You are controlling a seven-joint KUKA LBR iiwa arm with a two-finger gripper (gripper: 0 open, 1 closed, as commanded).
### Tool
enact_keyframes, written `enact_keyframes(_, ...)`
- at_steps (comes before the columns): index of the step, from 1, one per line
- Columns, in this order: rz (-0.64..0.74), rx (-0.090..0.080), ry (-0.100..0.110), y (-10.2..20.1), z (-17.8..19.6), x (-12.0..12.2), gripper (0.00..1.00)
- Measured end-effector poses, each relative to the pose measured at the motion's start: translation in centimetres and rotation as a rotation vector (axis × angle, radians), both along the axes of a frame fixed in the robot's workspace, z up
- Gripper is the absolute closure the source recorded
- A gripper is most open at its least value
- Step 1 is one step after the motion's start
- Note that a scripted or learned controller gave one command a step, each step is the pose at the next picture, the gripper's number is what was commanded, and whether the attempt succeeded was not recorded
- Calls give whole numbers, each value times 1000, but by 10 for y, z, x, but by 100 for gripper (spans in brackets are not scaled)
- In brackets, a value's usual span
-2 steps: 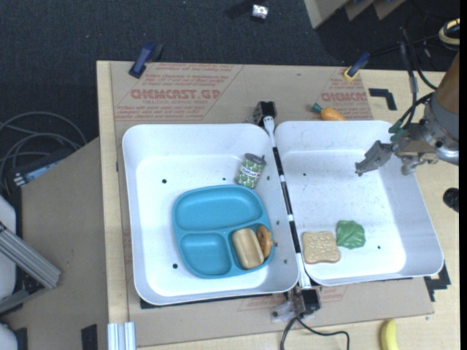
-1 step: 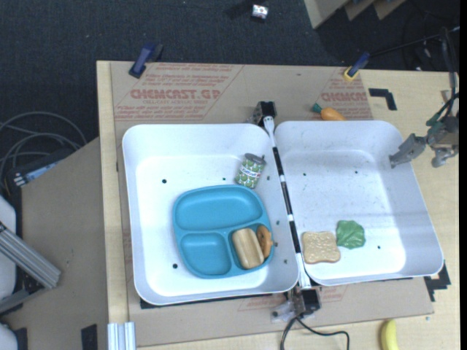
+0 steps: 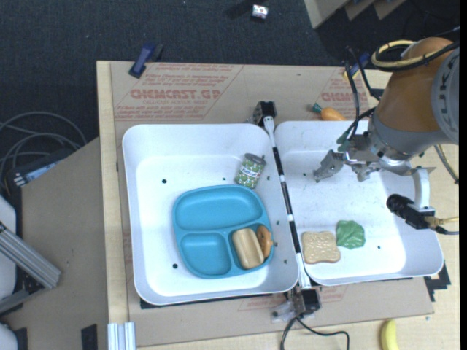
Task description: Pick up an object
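Observation:
My gripper (image 3: pixel 344 168) hangs over the back half of the right bin (image 3: pixel 408 268), its fingers spread and nothing between them; it is open. Below it, near the bin's front, lie a tan slice of toast (image 3: pixel 319 247) and a green leafy piece (image 3: pixel 350 234), side by side. In the left bin (image 3: pixel 146 195) sits a blue divided plate (image 3: pixel 215 217) with a tan bread roll (image 3: pixel 248 248) and a brown piece (image 3: pixel 265 240) in its front right compartment. A small green-patterned can (image 3: pixel 250 170) stands behind the plate.
A black divider clip (image 3: pixel 265 112) sits where the bins meet at the back. An orange item (image 3: pixel 330 113) lies on the cardboard behind the right bin. A blue object (image 3: pixel 145 60) rests at the board's back left, and a yellow thing (image 3: pixel 389 335) at the front right.

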State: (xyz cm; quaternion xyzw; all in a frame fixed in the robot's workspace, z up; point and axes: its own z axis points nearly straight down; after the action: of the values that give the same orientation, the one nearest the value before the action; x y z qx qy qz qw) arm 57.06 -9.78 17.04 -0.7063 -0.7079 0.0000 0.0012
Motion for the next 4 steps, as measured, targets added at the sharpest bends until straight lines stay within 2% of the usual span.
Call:
enact_keyframes(1,-4,-3,-3,-47,-84,-91,0)
enact_keyframes(2,-4,-3,-7,-46,-74,-90,100)
enact_keyframes(3,-4,-3,-7,-46,-74,-90,0)
enact_keyframes(4,-3,-3,-4,-66,45,-91,0)
